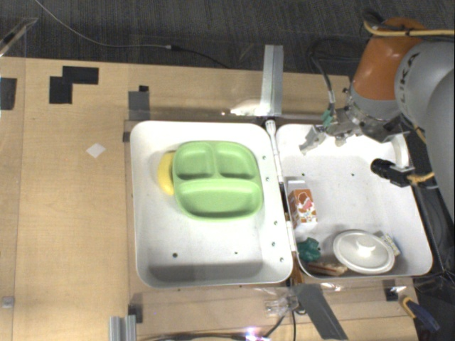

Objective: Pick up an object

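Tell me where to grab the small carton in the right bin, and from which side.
Grip the small carton across its narrow width, coming straight down. It lies flat beside the wall between the bins, its long axis running along that wall, so one finger would likely have little room there. The gripper hangs over the bin's far end.

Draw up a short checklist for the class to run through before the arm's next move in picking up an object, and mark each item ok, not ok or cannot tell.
1. Objects available in the right bin: small carton, white bowl, dark green item: ok.
2. Gripper over the right bin: ok, near its top left corner.
3. Gripper above an object: not ok, bare bin floor lies under it.
4. Jaws open or shut: cannot tell.
5. Anything held: cannot tell.
6. Left bin targets: green divided tray with a yellow item partly hidden beneath its left edge: ok.
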